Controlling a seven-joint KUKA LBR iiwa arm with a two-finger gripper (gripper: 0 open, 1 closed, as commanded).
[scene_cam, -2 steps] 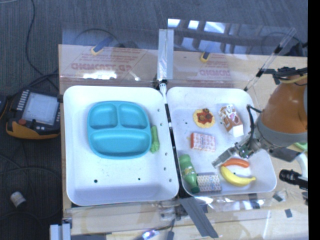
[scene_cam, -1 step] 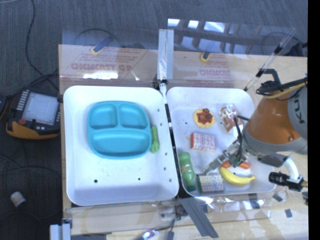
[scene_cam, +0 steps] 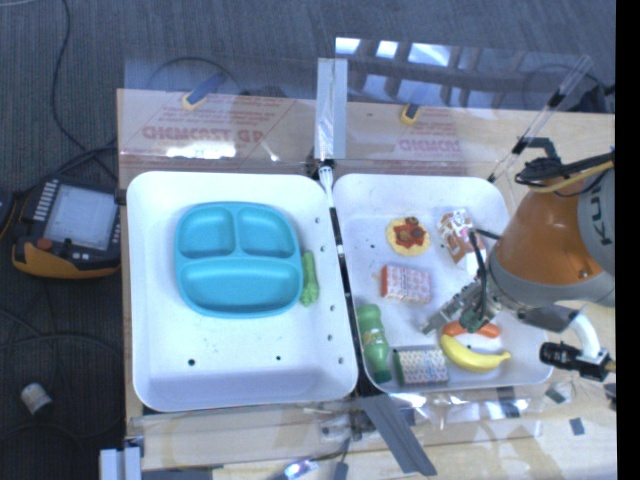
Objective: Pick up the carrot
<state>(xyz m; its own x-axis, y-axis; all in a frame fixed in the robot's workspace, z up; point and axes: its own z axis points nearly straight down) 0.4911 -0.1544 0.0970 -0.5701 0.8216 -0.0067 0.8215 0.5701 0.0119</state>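
The carrot [scene_cam: 482, 332] is a small orange piece in the right bin [scene_cam: 500, 203], lying just above the yellow banana [scene_cam: 476, 355] near the bin's front right corner. My gripper [scene_cam: 464, 314] reaches down from the right and sits directly over the carrot's left end, hiding part of it. The grey and orange arm [scene_cam: 545, 248] covers the bin's right side.
The right bin also holds a round pizza toy [scene_cam: 408, 234], a wrapped snack [scene_cam: 457, 231], a pink wafer [scene_cam: 406, 283], a green bottle [scene_cam: 373, 334] and a silvery box [scene_cam: 421, 365]. The left bin [scene_cam: 150, 368] holds a blue divided plate [scene_cam: 238, 258] and a green pod [scene_cam: 310, 278].
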